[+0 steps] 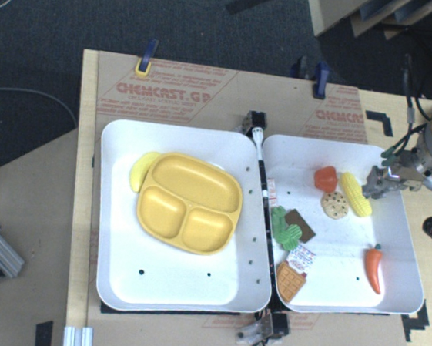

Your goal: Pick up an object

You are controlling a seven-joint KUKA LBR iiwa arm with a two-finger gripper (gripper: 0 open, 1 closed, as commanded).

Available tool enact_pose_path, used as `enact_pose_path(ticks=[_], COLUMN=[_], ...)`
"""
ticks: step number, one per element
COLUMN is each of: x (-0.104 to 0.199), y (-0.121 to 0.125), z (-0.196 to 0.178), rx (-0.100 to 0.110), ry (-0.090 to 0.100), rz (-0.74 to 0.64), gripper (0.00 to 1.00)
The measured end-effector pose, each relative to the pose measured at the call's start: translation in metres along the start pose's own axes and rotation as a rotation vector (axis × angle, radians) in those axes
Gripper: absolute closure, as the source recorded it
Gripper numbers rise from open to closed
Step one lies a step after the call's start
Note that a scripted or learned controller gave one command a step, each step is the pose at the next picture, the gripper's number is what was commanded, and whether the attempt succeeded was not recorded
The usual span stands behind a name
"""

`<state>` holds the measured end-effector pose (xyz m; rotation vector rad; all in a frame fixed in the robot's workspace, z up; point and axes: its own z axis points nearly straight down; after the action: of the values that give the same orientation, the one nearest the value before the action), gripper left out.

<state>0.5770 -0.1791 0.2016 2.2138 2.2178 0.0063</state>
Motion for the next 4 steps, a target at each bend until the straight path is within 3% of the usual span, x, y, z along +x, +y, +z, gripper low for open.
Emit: enact_pose_path(ticks=[1, 4], x=[0.000, 0.157], y=[0.001, 0.003], z=[-0.025, -0.022], rx=[0.003, 0.012], ry=[0.001, 0.006], rz=[0.000, -0.004], gripper=[1.00, 1.00])
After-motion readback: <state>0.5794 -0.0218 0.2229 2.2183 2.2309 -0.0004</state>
